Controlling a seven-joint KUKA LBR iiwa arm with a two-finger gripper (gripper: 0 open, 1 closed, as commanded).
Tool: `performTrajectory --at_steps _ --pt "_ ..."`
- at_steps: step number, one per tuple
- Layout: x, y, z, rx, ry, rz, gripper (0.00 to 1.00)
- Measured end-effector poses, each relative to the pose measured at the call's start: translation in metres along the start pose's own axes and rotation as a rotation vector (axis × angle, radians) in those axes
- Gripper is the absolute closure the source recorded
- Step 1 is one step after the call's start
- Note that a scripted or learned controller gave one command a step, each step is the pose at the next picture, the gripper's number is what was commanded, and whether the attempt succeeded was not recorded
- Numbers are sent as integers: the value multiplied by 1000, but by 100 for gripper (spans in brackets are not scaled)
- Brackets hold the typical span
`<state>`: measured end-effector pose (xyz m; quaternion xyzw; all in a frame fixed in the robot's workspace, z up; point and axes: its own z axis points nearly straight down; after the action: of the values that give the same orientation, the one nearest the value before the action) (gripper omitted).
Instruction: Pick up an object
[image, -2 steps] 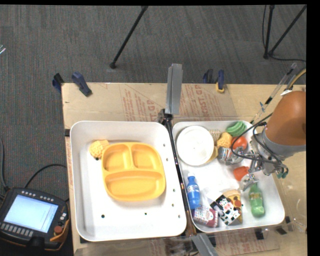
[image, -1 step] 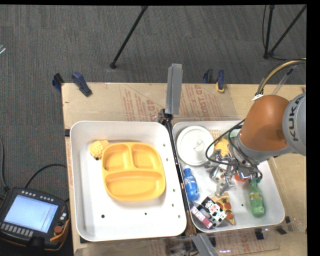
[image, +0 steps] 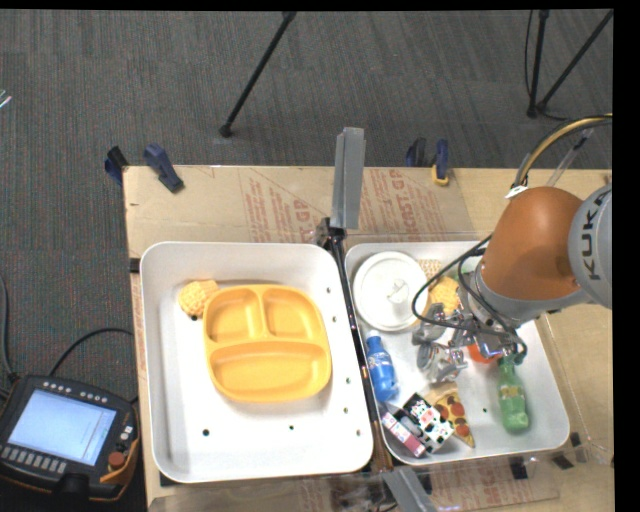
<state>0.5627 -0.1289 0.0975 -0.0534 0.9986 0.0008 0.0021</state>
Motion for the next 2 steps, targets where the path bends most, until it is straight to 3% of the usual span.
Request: performTrajectory --at_steps 1,2 --pt "-24 40 10 1 2 248 100" --pt "-33 -57 -17 1 0 1 100"
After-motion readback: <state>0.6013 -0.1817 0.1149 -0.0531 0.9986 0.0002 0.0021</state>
